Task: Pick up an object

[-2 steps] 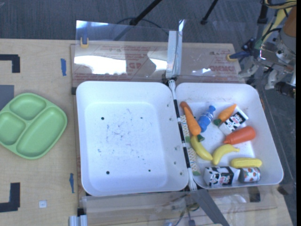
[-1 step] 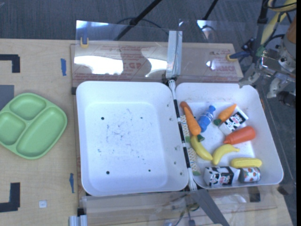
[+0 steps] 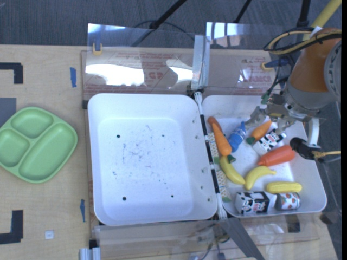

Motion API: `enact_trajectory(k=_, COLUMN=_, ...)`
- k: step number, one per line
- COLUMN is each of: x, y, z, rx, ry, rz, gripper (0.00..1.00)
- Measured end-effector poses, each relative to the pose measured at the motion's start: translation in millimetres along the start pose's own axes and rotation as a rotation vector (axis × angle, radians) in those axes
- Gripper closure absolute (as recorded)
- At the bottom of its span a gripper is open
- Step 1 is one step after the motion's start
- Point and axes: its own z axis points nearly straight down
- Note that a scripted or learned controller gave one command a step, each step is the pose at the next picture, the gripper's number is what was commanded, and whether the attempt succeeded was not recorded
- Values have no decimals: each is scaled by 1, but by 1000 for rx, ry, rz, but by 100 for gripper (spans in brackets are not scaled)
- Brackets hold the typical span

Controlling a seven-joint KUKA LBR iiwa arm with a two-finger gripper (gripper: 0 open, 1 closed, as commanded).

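My gripper [image 3: 269, 121] hangs over the back of the right bin [image 3: 317, 191], its two fingers spread apart and open. A small orange carrot [image 3: 262, 129] with a green tip lies slanted in the gap just below the fingers, but they do not close on it. Close by are a blue bottle [image 3: 237, 138], a black-and-white cow-print toy [image 3: 270, 140] and a fat orange carrot [image 3: 277, 156]. A long carrot [image 3: 219, 136] lies along the bin's left wall.
Further forward in the right bin lie two bananas [image 3: 259, 175], a yellow corn cob [image 3: 283, 187], a cow-print carton [image 3: 252, 202] and a red-and-white can [image 3: 287, 201]. The left bin [image 3: 146, 156] sits beside it. A green divided plate [image 3: 35, 144] rests at far left.
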Motion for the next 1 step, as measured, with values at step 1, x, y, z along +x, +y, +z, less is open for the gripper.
enact_trajectory(k=1, x=-1, y=1, z=-10, rx=-3, ry=0, rz=4, gripper=100)
